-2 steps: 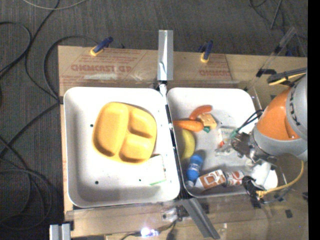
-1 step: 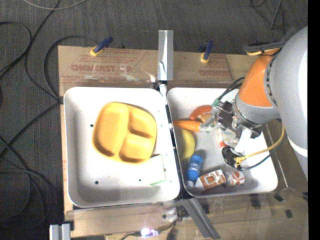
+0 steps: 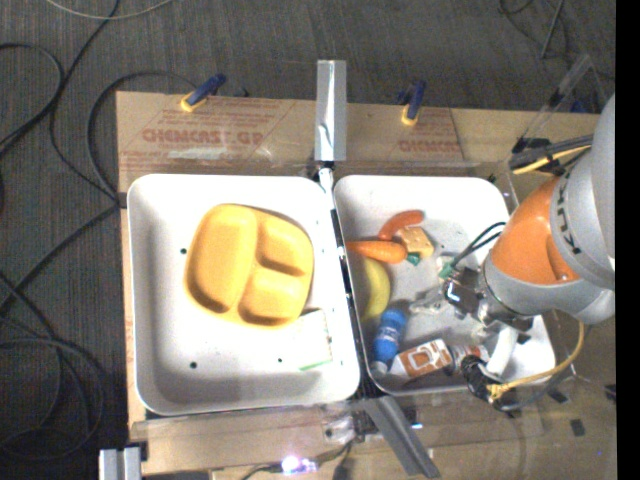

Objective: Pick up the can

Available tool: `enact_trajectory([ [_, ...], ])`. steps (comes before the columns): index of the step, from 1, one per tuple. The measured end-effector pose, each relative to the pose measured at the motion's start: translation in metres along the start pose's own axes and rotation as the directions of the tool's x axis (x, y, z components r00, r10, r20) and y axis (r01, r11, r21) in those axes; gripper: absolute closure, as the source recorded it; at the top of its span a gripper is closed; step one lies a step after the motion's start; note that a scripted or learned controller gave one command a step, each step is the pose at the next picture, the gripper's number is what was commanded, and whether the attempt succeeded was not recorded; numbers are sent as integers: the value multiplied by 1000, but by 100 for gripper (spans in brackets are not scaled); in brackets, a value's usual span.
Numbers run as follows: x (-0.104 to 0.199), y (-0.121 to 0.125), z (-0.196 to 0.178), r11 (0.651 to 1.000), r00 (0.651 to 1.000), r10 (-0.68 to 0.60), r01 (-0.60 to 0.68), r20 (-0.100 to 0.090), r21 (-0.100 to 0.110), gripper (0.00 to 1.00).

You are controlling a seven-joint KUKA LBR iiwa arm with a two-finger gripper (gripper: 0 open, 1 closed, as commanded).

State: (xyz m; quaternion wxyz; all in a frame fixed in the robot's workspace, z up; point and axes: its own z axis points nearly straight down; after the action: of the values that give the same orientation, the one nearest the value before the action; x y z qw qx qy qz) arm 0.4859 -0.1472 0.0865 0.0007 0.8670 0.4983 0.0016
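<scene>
Camera view, left bin: the left bin (image 3: 160, 368) holds a yellow divided tray (image 3: 250, 264), set toward its upper middle, and a slip of white paper (image 3: 315, 340) near its right wall.

Camera view, right bin: the right bin (image 3: 490, 193) is crowded along its left and lower sides — a sausage (image 3: 402, 222) and a carrot (image 3: 377, 251) at the top, a small tan block (image 3: 417, 240) touching them, a banana (image 3: 375, 286) below the carrot.

Can: the likeliest match is the blue can (image 3: 388, 336), lying tilted just under the banana and beside a flat orange-and-white packet (image 3: 428, 357) at the bin's lower wall. Its shape is small in the view, so this is a judgement.

Arm: the grey arm with its orange band (image 3: 530, 248) comes in from the right and hangs over the right half of that bin.

Gripper: the gripper (image 3: 462, 296) sits in the dark wrist hardware near the bin's middle, apart from the can — I cannot tell how it is set, and nothing can be seen in its grasp.

Risk: the can lies wedged between banana, packet and bin wall, so a descent could land on a neighbour or close on the packet instead.

Risk, second: lying tilted, the can may roll or slip out sideways if it is squeezed off-centre.
</scene>
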Motion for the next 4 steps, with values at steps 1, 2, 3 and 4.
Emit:
enact_trajectory([
  [1,-42,33,-14,999,999,-49,49,1,17,0],
  [2,-10,2,-22,996,996,-89,89,4,15,0],
  [3,-29,16,0,996,996,-93,93,-3,5,0],
  [4,-29,17,0,996,996,-93,93,-3,4,0],
])
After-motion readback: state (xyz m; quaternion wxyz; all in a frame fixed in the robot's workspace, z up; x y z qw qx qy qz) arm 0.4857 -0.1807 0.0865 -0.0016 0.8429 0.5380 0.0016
